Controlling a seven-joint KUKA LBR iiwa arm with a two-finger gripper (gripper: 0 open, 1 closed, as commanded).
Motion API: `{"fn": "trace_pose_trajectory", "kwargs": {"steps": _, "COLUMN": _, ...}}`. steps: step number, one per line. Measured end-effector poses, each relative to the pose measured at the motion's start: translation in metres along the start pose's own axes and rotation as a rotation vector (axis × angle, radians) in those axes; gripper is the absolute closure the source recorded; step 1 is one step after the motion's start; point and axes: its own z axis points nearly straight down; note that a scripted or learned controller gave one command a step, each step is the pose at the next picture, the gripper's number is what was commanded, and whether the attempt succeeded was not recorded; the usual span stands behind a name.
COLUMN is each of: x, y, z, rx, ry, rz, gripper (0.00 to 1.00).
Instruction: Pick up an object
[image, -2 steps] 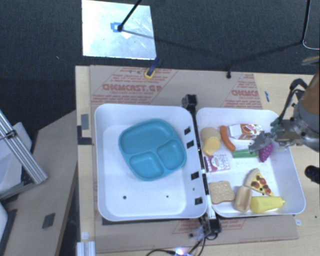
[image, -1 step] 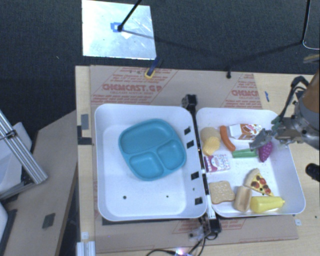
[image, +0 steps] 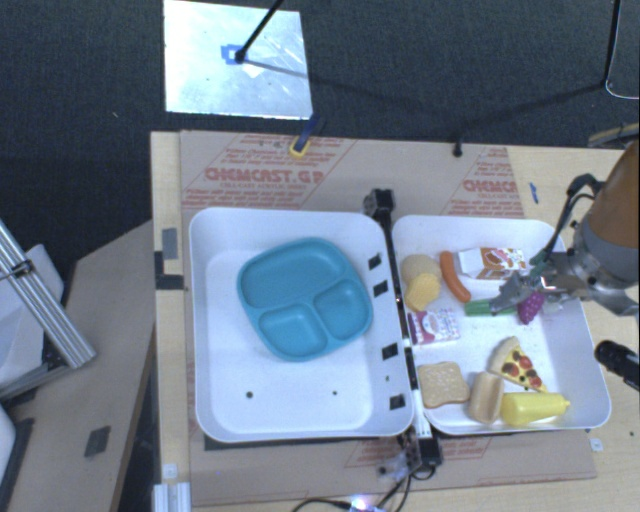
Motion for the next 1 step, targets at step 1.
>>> {"fn": "trace_pose_trajectory", "kwargs": {"steps": 1, "x": 0.0043, "y": 0.0004, "z": 0.0426, "rx": 0.000, "ry": 0.001, "rz": -0.001, "gripper": 0.00}}
